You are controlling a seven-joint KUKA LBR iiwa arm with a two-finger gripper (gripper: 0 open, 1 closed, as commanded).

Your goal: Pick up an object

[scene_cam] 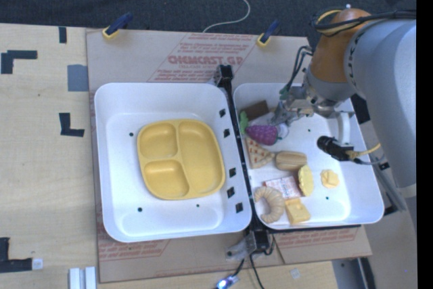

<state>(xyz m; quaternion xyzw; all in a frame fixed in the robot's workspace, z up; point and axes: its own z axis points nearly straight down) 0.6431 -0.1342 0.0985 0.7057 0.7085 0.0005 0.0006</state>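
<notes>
Your metal two-finger gripper (pixel 283 116) low in right white bin (pixel 358 213), just beside purple plastic grape bunch (pixel 263 134). Finger spread: cannot tell. Nothing lifted yet; grasp and lift remain, by my read.

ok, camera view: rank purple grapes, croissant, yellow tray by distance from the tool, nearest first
Tool is over the right bin's upper left part.
1. Purple grapes, right bin, just below-left of the tool.
2. Croissant, right bin, near its front edge.
3. Yellow tray, middle of the left bin, across the divider.
</notes>
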